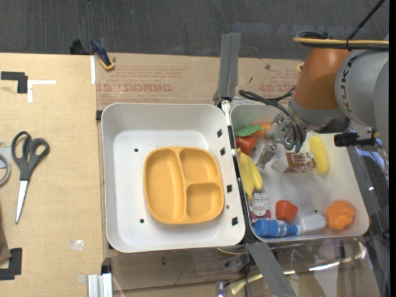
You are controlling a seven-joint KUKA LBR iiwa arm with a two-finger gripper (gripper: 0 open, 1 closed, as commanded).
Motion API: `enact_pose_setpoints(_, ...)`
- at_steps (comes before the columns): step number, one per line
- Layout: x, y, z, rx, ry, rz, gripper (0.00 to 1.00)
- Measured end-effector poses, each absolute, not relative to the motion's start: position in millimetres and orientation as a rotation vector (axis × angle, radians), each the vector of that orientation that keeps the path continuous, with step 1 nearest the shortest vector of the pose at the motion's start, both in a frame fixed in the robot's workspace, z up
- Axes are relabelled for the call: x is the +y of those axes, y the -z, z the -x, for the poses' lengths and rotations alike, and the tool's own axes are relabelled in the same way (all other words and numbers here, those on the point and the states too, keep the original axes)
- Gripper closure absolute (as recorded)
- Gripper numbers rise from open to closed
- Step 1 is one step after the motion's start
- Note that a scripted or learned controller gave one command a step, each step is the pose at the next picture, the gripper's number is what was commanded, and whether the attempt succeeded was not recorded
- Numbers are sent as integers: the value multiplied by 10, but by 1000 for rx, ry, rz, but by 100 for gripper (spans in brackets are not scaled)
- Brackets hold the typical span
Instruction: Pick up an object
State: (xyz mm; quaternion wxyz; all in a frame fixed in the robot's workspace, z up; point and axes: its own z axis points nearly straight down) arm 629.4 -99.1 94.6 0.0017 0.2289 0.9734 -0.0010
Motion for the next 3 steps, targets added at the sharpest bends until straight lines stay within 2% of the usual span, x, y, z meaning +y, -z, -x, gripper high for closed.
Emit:
enact_pose_setpoints(1,-1478,-937,-6280,3042,1,-765,0)
enact_pose_setpoints(2,-1495,-923,-5877,3010,1,-894,0)
enact_pose_setpoints(3,-1432,-936,-6348,2912,7,-1210,0)
